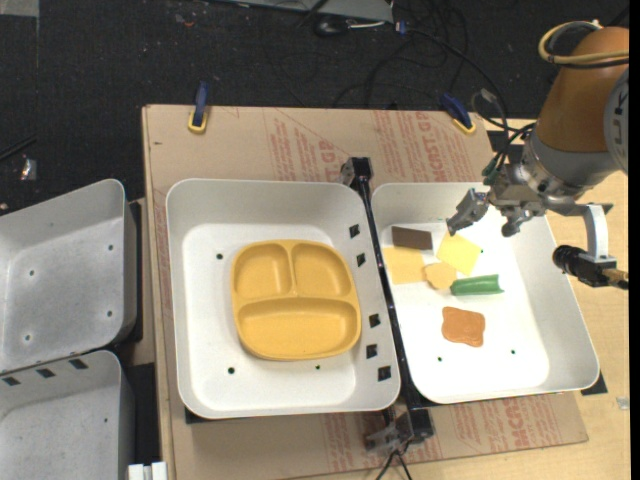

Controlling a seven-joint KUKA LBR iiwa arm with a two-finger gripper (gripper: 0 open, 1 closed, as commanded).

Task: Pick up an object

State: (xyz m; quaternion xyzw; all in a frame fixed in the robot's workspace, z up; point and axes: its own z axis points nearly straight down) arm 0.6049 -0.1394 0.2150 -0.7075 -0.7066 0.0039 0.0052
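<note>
- Orange-brown piece (463, 326): you find it lowest in the right bin (560, 353), apart from the rest.
- Green piece (475, 286): long axis runs left-right across the frame, just above the orange-brown one.
- Yellow pieces (459, 254): clustered at centre-left of your right bin, a dark brown block (411, 237) at their upper left.
- Gripper (492, 215): upper right of the frame, fingers spread apart and holding nothing; the yellow cluster lies just down-left of it, your nearest pick.
</note>
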